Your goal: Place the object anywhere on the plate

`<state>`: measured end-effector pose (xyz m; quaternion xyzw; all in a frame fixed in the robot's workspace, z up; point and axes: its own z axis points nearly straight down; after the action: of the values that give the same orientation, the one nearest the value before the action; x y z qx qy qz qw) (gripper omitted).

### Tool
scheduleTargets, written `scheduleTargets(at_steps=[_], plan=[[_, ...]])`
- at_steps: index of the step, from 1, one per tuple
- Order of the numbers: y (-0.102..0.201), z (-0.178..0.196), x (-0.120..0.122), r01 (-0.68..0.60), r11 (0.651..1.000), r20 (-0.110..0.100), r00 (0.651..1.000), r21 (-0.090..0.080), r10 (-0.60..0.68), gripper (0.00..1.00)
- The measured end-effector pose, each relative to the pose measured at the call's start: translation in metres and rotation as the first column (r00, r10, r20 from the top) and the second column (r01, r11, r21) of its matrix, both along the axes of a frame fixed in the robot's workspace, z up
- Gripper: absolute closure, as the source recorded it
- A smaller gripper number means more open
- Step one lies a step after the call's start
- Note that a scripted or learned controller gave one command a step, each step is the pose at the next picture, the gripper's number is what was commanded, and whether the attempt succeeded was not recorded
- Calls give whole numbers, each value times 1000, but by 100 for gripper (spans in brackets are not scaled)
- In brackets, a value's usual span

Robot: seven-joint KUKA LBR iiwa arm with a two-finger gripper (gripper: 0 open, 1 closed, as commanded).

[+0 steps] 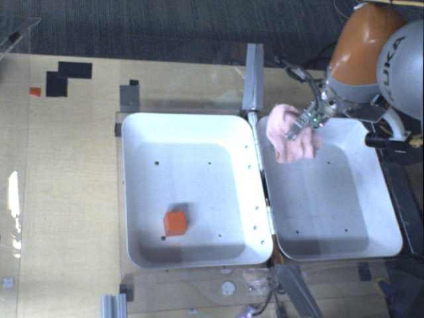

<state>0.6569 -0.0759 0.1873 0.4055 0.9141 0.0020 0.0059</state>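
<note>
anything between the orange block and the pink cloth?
In the camera view, bare white floor of the left bin, then the divider rail where the two bins meet, lie between the orange block and the pink cloth.

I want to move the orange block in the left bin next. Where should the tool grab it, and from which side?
Probably straight down from above, closing on two opposite flat sides of the orange block. It sits flat on the floor of the left bin, away from the walls, so there is room for a finger on each side. The tool is now over the right bin, at a pink cloth.
</note>
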Motion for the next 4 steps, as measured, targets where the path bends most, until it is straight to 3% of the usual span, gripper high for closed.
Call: scheduleTargets(at_steps=[1,2,3,4], plan=[[2,40,3,-8,1000,1,1000,0,8,100],[40,37,-15,-399,917,-1,917,-3,399,100],[80,39,-29,-724,690,-2,690,-7,724,100],[122,34,-47,-743,670,-4,670,-4,743,100]])
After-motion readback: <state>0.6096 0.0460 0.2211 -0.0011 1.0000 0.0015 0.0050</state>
